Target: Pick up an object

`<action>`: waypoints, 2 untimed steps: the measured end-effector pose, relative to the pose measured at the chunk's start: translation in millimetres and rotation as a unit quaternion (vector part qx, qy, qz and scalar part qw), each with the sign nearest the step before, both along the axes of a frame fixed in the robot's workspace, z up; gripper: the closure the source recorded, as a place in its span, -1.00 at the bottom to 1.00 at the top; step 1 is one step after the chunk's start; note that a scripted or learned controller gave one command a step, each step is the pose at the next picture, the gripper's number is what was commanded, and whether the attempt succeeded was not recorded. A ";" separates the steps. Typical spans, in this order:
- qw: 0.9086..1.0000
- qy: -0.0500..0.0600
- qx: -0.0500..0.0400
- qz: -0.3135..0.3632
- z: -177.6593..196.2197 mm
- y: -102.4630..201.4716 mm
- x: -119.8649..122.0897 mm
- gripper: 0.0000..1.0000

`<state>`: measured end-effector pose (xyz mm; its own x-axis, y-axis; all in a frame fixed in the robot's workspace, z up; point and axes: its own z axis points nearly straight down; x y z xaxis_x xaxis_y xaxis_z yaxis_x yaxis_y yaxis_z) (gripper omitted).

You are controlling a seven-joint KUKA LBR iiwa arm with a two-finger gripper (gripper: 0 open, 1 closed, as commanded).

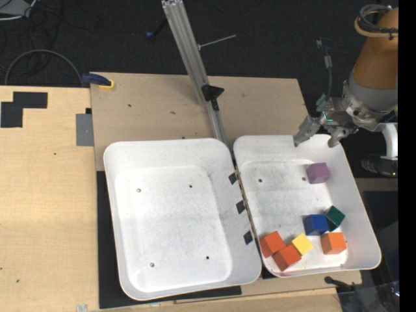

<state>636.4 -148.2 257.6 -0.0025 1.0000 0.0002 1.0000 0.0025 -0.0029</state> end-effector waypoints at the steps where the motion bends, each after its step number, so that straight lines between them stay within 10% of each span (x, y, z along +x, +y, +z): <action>1: 1.000 0.004 0.001 0.000 -152.2 46.0 13.6 -1.00; 2: 1.000 0.001 0.000 -0.002 -137.3 43.5 15.3 1.00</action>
